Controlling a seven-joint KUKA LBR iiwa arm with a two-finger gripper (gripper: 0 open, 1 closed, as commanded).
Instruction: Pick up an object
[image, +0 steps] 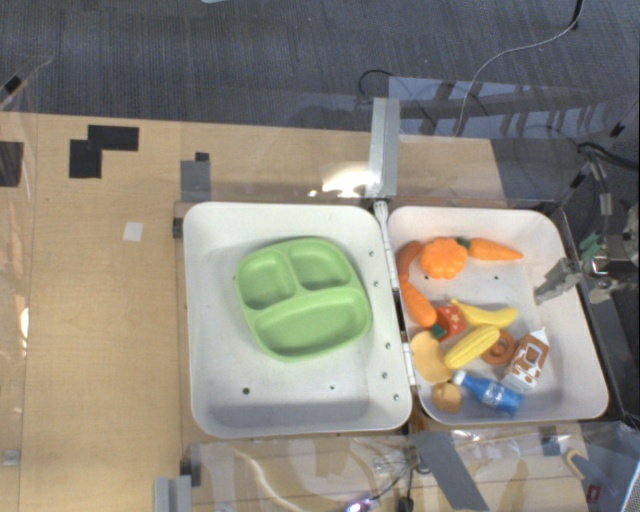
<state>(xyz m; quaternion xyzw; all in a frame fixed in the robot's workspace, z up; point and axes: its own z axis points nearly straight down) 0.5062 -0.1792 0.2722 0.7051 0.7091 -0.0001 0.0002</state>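
Observation:
The right bin (570, 345) holds several toy foods. An orange pumpkin (443, 258) and a carrot (492, 251) lie at its far side, with a second carrot (418, 303) along the left wall. A banana (487, 315) and a yellow corn cob (472, 346) lie in the middle. A blue bottle (490, 392) and a small white carton (528, 360) are near the front. Part of my gripper (556, 284) shows over the bin's right rim, apart from all the toys and with nothing seen in it.
The left bin (215, 390) holds a green divided plate (302, 297). A metal post (384, 140) stands behind the seam between the bins. Cables and dark hardware (605, 250) crowd the right edge. Bare wooden bench (90, 330) lies to the left.

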